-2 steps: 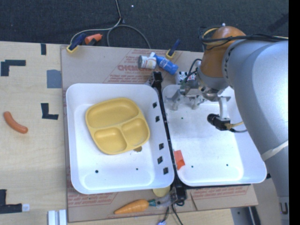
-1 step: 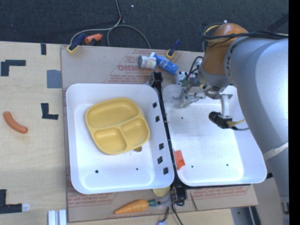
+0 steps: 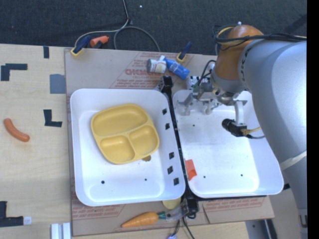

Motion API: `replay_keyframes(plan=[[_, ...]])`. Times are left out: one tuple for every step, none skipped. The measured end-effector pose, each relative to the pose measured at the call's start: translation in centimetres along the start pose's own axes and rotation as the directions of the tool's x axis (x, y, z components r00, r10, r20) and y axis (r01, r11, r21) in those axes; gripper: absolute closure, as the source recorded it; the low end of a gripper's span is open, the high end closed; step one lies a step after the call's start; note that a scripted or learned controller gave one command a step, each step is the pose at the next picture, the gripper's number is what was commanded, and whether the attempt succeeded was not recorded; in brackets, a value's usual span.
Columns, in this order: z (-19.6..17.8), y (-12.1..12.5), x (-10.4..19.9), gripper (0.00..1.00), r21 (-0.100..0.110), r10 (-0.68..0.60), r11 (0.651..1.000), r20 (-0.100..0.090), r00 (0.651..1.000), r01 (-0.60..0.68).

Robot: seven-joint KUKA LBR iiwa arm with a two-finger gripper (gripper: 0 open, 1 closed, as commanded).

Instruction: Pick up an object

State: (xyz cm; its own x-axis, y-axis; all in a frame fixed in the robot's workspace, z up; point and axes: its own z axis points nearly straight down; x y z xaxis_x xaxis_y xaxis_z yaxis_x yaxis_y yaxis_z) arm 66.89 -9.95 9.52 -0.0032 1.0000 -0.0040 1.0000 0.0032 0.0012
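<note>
Arm [image 3: 271, 83]: we see it reaching over the right bin [image 3: 249, 180].
Yellow plate [image 3: 124, 132]: it lies in the left bin [image 3: 82, 148], well apart from the right bin's far corner.
Claw [image 3: 197, 102]: low at the right bin's far-left corner; we cannot tell its state.
Progress: we judge nothing is picked yet; grasp and lift remain.

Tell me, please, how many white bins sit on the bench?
2: the left bin holds a yellow divided plate; the right bin lies beside it, under the arm.
</note>
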Motion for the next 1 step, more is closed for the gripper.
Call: replay_keyframes(plan=[[-0.99,0.01,0.03,1.00,0.000,-0.001,1.000,0.000,1.000,0.001]])
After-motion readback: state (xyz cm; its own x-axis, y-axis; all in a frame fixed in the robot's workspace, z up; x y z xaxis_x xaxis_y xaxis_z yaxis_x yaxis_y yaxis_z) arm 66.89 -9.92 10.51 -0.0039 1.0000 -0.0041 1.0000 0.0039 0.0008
